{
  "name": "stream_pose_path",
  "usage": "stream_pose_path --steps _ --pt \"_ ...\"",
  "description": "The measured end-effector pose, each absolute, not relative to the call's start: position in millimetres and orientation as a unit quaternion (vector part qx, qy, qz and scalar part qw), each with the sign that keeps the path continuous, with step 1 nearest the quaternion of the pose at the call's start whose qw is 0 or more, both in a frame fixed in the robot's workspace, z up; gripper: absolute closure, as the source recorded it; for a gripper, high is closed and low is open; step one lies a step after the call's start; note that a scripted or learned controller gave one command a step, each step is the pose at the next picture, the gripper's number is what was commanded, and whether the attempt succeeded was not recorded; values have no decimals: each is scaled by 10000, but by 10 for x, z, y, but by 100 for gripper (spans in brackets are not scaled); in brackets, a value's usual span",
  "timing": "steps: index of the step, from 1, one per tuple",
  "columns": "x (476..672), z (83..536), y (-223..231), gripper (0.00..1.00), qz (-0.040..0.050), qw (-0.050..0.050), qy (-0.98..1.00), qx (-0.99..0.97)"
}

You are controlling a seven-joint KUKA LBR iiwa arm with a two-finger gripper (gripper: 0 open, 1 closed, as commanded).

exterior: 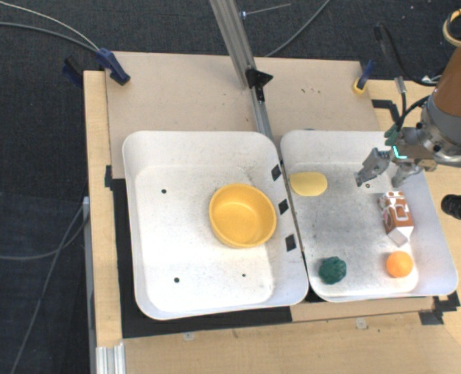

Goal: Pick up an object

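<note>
The right bin (347,232) holds a pale yellow oval piece (308,184) at its far left, a brown and white carton (396,215) at the right, an orange ball (399,265) at the near right and a dark green lump (332,269) near the front. A yellow bowl (242,214) sits in the left bin (176,248). My gripper (383,176) hangs over the far right part of the right bin, just above the carton. It is open, and nothing is between its fingers (367,170).
A metal post (242,45) slants down to the gap between the bins. Blue and yellow clamps (114,65) sit at the board's far corners. Bare bin floor lies between the oval piece and the green lump.
</note>
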State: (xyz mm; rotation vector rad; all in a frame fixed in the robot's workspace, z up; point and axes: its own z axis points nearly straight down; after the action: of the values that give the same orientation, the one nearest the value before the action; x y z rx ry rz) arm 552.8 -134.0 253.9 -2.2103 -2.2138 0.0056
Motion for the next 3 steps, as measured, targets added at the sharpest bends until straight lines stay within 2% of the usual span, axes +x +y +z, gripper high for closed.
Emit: stream_pose_path --steps 1,3 --pt "5531 2545 -1341 0 14 60 -7077 -7065" --pt "5660 1545 -1233 0 40 89 -7071 -7070"
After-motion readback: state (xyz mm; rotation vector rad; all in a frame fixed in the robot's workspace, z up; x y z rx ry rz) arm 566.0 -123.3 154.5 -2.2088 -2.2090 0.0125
